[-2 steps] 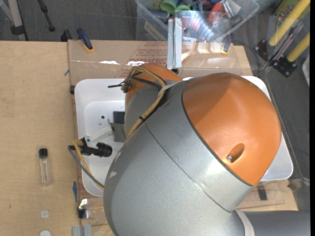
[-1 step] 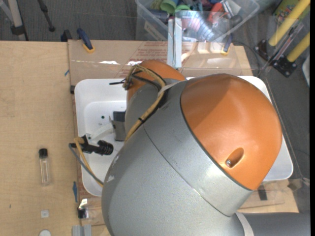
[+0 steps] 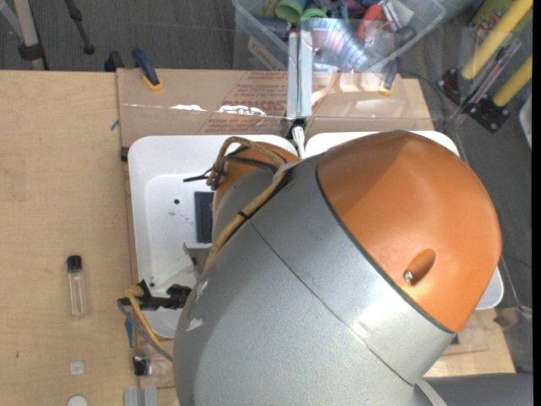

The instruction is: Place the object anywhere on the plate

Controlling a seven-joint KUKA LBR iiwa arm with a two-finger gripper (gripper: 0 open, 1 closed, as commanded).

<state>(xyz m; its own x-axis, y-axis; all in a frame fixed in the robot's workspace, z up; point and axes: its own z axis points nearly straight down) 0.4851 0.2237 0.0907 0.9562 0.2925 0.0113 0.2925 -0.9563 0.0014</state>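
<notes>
One small clear vial (image 3: 77, 285) with a dark cap lies on the wooden worktop (image 3: 51, 167), well to the left of the left white bin (image 3: 161, 163). Two white bins sit side by side; the right white bin (image 3: 338, 140) shows a strip of its far rim and a corner at lower right. One grey arm (image 3: 313, 311) with an orange band (image 3: 406, 227) covers most of both bins, reaching over the left bin. The tool is hidden beneath the arm, so whether it is clenched or released cannot be told. A dark rectangular part (image 3: 204, 215) shows against the left bin's floor beside the arm. The plate and the object cannot be made out under the arm. Beyond the bins stands one clear tub (image 3: 338, 15) of mixed coloured items.
</notes>
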